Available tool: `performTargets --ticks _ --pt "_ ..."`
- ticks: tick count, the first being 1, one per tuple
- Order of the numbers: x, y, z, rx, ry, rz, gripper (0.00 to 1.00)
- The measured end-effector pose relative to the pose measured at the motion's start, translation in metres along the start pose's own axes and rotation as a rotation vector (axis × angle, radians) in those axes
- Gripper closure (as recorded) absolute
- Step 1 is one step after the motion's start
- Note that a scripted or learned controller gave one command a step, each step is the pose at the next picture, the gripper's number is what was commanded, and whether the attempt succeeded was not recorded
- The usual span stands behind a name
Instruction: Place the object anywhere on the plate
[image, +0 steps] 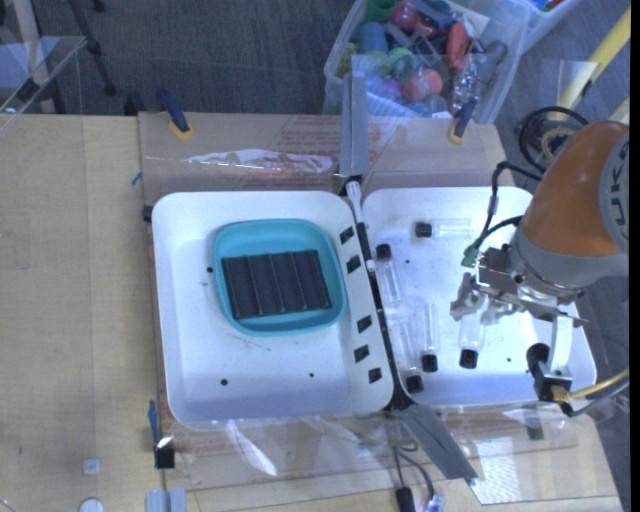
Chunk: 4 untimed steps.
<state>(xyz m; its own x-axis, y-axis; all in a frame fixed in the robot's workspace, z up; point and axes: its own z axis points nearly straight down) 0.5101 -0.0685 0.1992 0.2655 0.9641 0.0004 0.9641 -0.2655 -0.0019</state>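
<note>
Orange-banded arm nearest my camera, its hand low over the right bin; whether it is open or grips anything I cannot tell. I judge the job barely begun: clear tubes with black caps lie in that bin, and the blue plate in the left bin carries just a dark ribbed block. Which tube is the object is unclear.

plate in left bin, end effector over right bin
</note>
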Motion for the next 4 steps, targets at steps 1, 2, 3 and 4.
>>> performTargets --ticks 1,2,3,4 --pt "0.000 0.000 0.000 0.000 0.000 0.000 0.00" --pt "-0.087 0.080 -0.010 -0.001 -0.001 0.059 0.00" --pt "-0.106 0.146 -0.030 -0.001 -0.002 0.099 0.00" --pt "-0.072 0.182 0.015 -0.002 -0.002 0.165 0.00"
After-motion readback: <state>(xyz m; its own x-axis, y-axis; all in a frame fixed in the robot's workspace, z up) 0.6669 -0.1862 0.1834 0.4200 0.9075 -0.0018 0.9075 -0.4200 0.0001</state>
